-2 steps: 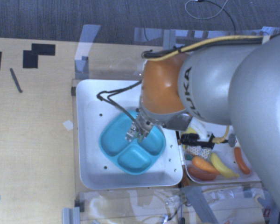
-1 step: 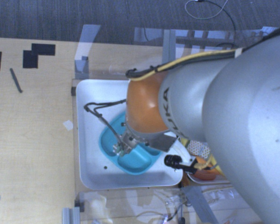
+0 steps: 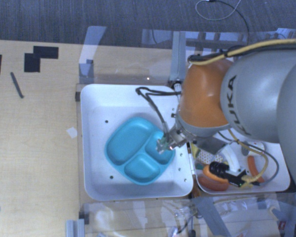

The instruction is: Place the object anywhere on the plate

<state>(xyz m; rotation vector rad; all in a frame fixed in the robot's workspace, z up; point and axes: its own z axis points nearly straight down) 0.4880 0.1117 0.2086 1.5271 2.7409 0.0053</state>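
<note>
step: looks like the placing bit. arm (image 3: 246,93) reaches in from the right and the gripper (image 3: 164,144) sits low over the plate's right edge, approx where the small upper-right compartment is

plate: blue plate (image 3: 134,150) w/ three compartments, lying in the left bin (image 3: 96,127), roughly centre, tilted diagonally in the view. the big compartment and the lower one look bare afaict

object: something small and greenish shows right at the tool tip, but it's tiny and blurry. can't say if that's the object or part of the tool, so not gonna claim anything is being held. if it is the object, it's over or on the plate's right side

jaws: can't tell if they're spread or pressed together, wrist blocks too much of the tip

other bin: right bin (image 3: 281,181) has a pile of stuff, an orange/red rounded thing (image 3: 213,180), some white bits, a reddish piece (image 3: 254,166) further right. mostly under the arm so hard to sort out

cable: dark cable (image 3: 149,98) loops from the wrist out over the left bin, above the plate

next move (guess): if the thing is in the jaws, just let go here since anywhere on the plate counts, then lift straight up so it doesn't get dragged off the rim. if nothing's held, it prob needs a trip to the right bin for a fresh grab

risk: tip is close to the plate edge, so a release could roll off into the bin imo
</note>
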